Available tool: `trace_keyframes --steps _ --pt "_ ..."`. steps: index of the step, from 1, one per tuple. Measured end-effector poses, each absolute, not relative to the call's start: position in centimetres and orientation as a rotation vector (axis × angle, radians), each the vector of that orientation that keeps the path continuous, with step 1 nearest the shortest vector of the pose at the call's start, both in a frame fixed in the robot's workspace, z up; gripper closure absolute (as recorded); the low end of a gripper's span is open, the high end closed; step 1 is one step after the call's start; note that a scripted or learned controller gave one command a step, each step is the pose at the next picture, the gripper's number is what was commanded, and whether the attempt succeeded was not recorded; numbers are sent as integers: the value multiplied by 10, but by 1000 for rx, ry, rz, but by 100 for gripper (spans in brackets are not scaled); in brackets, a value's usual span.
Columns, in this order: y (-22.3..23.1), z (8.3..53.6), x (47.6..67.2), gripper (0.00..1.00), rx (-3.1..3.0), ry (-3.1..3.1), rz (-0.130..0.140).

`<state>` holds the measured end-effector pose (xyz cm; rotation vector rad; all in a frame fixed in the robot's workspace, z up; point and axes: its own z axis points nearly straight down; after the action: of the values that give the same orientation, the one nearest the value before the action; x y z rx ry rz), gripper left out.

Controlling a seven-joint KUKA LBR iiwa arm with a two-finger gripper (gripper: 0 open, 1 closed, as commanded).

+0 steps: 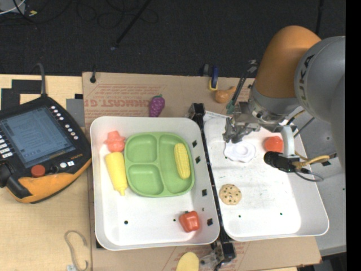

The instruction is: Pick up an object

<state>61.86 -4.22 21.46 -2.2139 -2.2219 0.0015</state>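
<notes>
My gripper (pixel 233 136) hangs at the back left of the right bin (pixel 293 208), just above a flat white piece that looks like a fried egg (pixel 241 152). Whether it touches the egg I cannot tell. A red tomato (pixel 273 144) lies right of the egg, and a round cookie (pixel 230 194) lies nearer the front. The left bin (pixel 146 224) holds a green divided plate (pixel 148 176) with a corn cob (pixel 181 159) in it. Beside the plate are a yellow bottle (pixel 116 172), a pink-red fruit (pixel 114 141) and a red pepper (pixel 190 221).
The grey arm with its orange band (pixel 287 55) leans over the right bin's back. Behind the bins lie purple grapes (pixel 157 105) and an orange piece (pixel 223 95). A yellow fruit (pixel 188 261) sits in front. A teach pendant (pixel 36 145) rests at the left.
</notes>
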Motion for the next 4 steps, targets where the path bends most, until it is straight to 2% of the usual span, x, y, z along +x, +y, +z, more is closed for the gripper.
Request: trace_keyframes --steps 2,3,4 --pt "-39 220 621 100 -2221 -2218 2" --pt "-39 223 610 100 -2224 -2214 4" --pt "-37 224 627 100 -2222 -2220 -1"
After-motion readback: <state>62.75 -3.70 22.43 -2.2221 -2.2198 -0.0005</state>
